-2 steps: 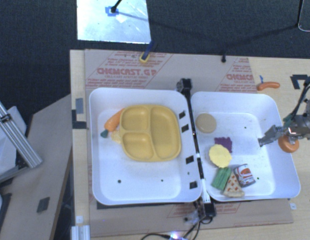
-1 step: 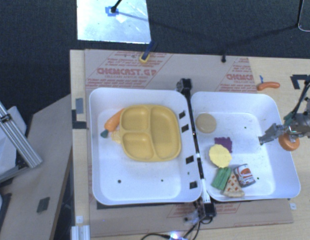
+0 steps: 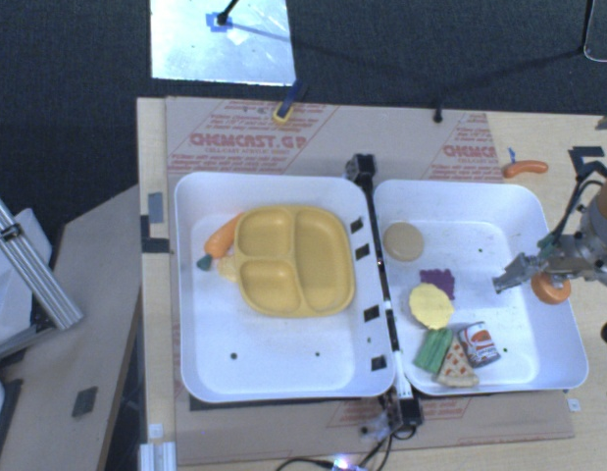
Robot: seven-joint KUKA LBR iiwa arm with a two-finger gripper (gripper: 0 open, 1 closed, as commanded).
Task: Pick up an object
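A miss is judged the chief risk; on the table the right bin carries its small things bunched toward the left and front, while the left bin is taken up largely by a yellow divided plate with a toy carrot lying against its left edge; the things nearest the arm are the likely targets, and because several lie touching one another, one could be nudged aside or two caught at once by a descent among them; the yellow round piece lies just beside the purple piece, and the green piece, the pizza slice and the small can are packed together at the front, the can tilted and so judged apt to roll or slip; the tan disc lies apart near the bin's back left and is judged flat enough to be hard to get under; the bin's right wall could also be struck, since the pincer hangs close to it; the pincer is seen at the right side of the right bin, well apart from the cluster, with nothing visible between its tips and nothing touched; how far it stands open cannot be told from this view.
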